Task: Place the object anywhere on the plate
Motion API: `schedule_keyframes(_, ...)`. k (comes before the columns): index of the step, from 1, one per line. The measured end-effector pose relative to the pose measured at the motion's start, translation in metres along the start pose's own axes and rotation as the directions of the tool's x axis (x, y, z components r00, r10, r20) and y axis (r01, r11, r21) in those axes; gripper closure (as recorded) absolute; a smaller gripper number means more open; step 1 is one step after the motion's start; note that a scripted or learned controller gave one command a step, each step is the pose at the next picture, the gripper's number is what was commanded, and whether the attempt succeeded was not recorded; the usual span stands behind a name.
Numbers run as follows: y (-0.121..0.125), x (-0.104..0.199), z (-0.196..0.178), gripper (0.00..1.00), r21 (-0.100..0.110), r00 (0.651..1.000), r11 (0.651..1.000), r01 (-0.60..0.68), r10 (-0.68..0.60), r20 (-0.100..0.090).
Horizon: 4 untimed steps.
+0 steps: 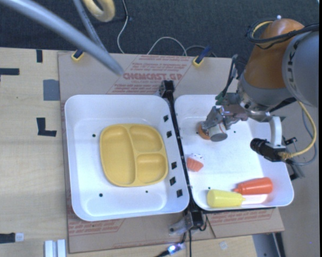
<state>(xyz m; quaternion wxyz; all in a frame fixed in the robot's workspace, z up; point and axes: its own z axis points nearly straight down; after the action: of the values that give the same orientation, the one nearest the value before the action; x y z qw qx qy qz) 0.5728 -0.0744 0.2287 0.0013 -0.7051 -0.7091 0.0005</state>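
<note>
Right, the grey two-finger gripper [213,131] sits low in the right shallow white bin [278,171], tip touching or just over a small orange-brown object [203,133] near the bin's upper left. Whether the fingers are spread or closed on it, cannot tell; the tip hides that. Which object is the target isn't certain, but judging by the gripper's position it's this small orange piece. It's mostly hidden, so its handling is a guess: probably light hard plastic, somewhat slick, best pinched across its narrow width.

Also in the right bin: a small orange-and-white wedge [194,163] near the divider, a yellow rounded plastic piece [224,198] and an orange-red carrot-like piece [254,186] along the front edge. All look like stiff, light toy food.

The yellow three-compartment plastic plate [133,154] lies in the left white bin [81,143], nothing on it, well apart from the gripper.

Red print on the cardboard sheet [150,75] behind the bins reads roughly "CHEMCAST"; the rest is illegible.
</note>
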Motion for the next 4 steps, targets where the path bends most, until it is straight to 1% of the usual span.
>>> schedule_keyframes(1, -0.016, 0.050, 0.012, 1.00, 0.001, 1.000, 1.000, 0.000, 0.000, 0.000)
schedule_keyframes(2, -0.035, 0.101, 0.001, 1.00, 0.000, 1.000, 1.000, 0.001, -0.001, -0.001)
schedule_keyframes(3, -0.045, 0.152, 0.014, 1.00, 0.001, 1.000, 1.000, 0.000, 0.000, 0.001)
schedule_keyframes(4, -0.047, 0.194, 0.011, 1.00, 0.000, 1.000, 1.000, 0.001, -0.001, 0.001)
